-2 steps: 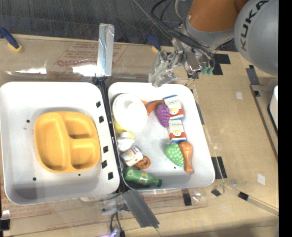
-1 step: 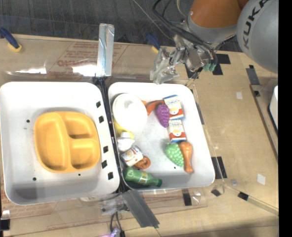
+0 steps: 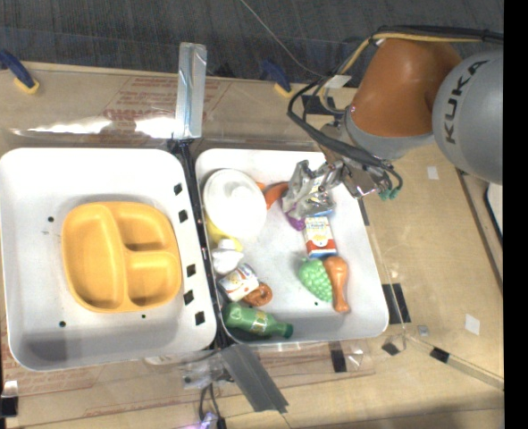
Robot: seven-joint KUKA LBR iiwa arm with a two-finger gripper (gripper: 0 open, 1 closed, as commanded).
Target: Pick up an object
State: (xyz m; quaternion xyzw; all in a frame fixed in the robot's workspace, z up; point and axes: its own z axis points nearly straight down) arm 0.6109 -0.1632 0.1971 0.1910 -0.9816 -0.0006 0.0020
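My gripper (image 3: 301, 195) hangs low over the upper part of the right bin (image 3: 362, 302), just above a small white and red carton (image 3: 319, 235). A purple piece (image 3: 297, 221) peeks out right under the fingers. Beside it to the left sit a white bowl (image 3: 234, 200) and an orange piece (image 3: 275, 191). Lower in the bin lie a green bumpy toy (image 3: 314, 278), an orange drumstick (image 3: 338, 281), a green bottle (image 3: 256, 323) and a small white and orange toy (image 3: 241, 284).
The left bin (image 3: 22, 239) holds a yellow divided tray (image 3: 121, 256). A metal post (image 3: 190, 92) rises at the back between the bins. The arm's orange band (image 3: 402, 88) and cables overhang the right bin's far right corner.
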